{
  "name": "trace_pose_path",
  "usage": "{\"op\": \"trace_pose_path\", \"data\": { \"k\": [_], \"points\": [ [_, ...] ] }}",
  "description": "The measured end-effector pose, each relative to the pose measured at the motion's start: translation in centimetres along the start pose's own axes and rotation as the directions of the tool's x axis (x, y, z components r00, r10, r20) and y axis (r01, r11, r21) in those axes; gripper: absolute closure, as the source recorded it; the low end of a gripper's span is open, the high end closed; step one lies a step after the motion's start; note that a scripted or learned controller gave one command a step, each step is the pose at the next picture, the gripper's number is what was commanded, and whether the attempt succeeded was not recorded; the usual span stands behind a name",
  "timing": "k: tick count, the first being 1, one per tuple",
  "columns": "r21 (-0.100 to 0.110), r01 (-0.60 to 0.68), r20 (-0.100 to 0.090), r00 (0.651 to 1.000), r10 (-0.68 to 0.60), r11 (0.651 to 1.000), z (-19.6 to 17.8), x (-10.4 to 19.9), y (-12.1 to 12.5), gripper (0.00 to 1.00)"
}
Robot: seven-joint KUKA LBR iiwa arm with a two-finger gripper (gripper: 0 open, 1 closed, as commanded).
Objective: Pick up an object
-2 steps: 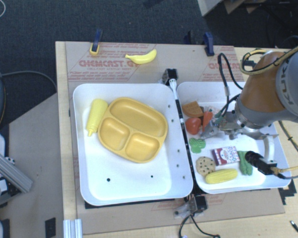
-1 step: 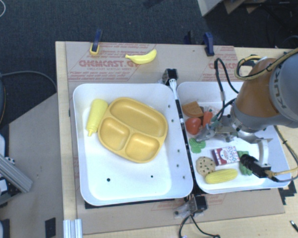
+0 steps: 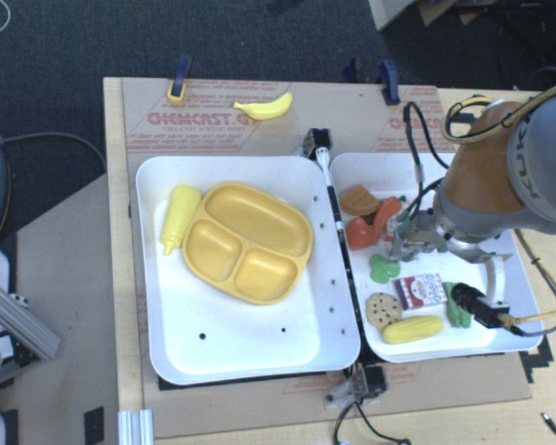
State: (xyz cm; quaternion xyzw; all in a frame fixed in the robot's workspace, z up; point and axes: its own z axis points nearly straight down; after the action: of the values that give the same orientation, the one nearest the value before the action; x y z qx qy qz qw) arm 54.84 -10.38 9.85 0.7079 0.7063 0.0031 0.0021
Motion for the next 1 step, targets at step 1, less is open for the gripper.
{"op": "trace_pose_path", "data": {
  "k": [1],
  "points": [
    [0.003,0.002,0.003,1.0,-0.002,1.0,-6.19,-0.39,-0.24,1.0]
  ]
}}
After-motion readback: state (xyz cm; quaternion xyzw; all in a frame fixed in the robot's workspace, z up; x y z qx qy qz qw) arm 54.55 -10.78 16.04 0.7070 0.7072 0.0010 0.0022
